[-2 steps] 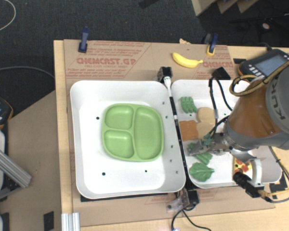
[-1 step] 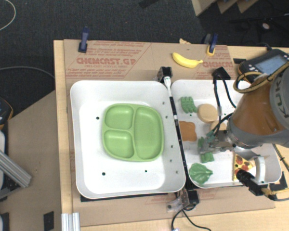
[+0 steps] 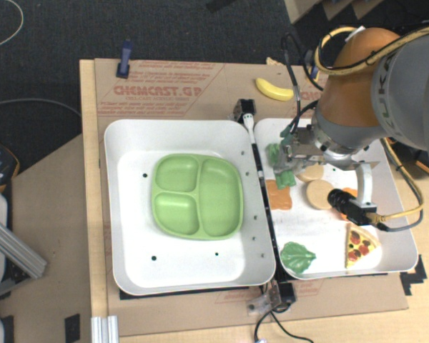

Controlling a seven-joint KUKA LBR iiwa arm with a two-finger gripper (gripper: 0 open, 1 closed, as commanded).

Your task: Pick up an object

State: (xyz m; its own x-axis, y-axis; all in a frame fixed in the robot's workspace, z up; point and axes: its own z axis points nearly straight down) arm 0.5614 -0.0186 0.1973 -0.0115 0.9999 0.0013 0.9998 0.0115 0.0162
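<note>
1. The cardboard sheet (image 3: pixel 164 84) under the bins carries red print reading "CHEMCAST", partly cut off; smaller lines below it are too faint to read.
2. The gripper (image 3: pixel 289 164) hangs at the right bin's (image 3: pixel 397 252) 10 o'clock corner, close to the divider wall; whether it is spread or pinching I cannot tell.
3. Beside it lie a green toy piece (image 3: pixel 277 156) and an orange block (image 3: pixel 279 195), long axis toward 12 o'clock.
4. A pizza slice (image 3: pixel 360 246) points toward 6 o'clock near the bin's 5 o'clock rim; a green leaf (image 3: pixel 297 256) sits at 7 o'clock.
5. The left bin (image 3: pixel 129 191) holds a green divided plate (image 3: pixel 198 195) with open floor around it.
6. A banana (image 3: pixel 273 89) lies on the cardboard at 12 o'clock from the right bin.
</note>
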